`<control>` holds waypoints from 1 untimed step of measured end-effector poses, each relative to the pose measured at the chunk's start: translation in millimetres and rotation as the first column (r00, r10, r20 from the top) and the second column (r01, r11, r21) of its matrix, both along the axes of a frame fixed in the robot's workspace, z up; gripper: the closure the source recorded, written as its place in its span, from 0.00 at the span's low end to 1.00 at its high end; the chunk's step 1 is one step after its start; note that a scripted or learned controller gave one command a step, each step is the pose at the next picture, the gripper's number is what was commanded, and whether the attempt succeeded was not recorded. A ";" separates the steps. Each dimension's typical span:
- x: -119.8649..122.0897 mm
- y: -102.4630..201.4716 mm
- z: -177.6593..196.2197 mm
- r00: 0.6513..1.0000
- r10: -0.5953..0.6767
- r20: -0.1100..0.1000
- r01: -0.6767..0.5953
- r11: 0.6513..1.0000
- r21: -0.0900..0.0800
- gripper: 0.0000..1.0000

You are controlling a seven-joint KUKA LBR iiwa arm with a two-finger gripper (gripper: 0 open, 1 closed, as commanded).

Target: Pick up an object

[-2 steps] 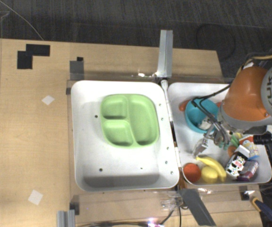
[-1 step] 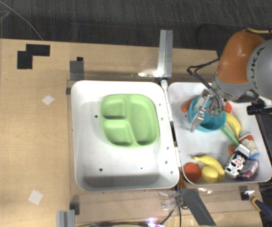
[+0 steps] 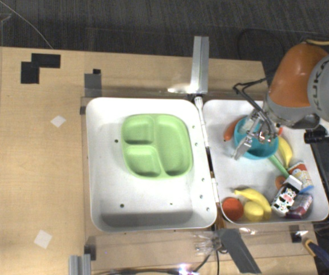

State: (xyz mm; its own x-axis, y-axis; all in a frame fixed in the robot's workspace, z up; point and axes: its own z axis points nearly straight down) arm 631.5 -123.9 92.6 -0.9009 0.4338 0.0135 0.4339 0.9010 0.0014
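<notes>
1. Grey KUKA arm w/ orange band (image 3: 298, 76) comes in from the right side of the camera view, over the right shallow white plastic bin (image 3: 215, 119).
2. Two-finger metal gripper (image 3: 249, 141) sits low over the upper part of that bin, fingers pointing down-left; they look a little apart, nothing visible between them. Can't tell for sure how wide the gap is.
3. Teal round plastic bowl (image 3: 262, 148) lies right under/behind the gripper; finger tips overlap its left rim. Touching or just above: can't tell.
4. Small orange-red object (image 3: 228, 133) peeks out just left of the bowl, mostly hidden.
5. Yellow curved banana-like toy (image 3: 284, 151) is at the bowl's right edge; green thin stick (image 3: 278, 166) runs down-right from the bowl.
6. Bottom of right bin, l. to r.: red-orange round ball (image 3: 232, 208), yellow banana (image 3: 253, 196) above a yellow lemon-shaped toy (image 3: 255, 212), black-and-white patterned box (image 3: 285, 197), purple cylinder (image 3: 300, 206).
7. Small white bottle w/ red and blue parts (image 3: 301, 175) lies near the right wall, above the box.
8. Left shallow white bin (image 3: 101, 171) holds a light green three-compartment plastic tray (image 3: 155, 145), about centred, flat.
9. Both bins sit side by side on a tan wooden bench (image 3: 32, 171), touching along a metal divider (image 3: 200, 67).
</notes>
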 end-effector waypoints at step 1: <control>3.2 23.7 0.6 0.995 -0.096 -0.002 0.096 0.995 -0.020 0.00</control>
State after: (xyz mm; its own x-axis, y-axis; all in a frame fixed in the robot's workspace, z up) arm 634.7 -100.3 93.2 -0.8549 0.5188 0.0067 0.5186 0.8548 -0.0171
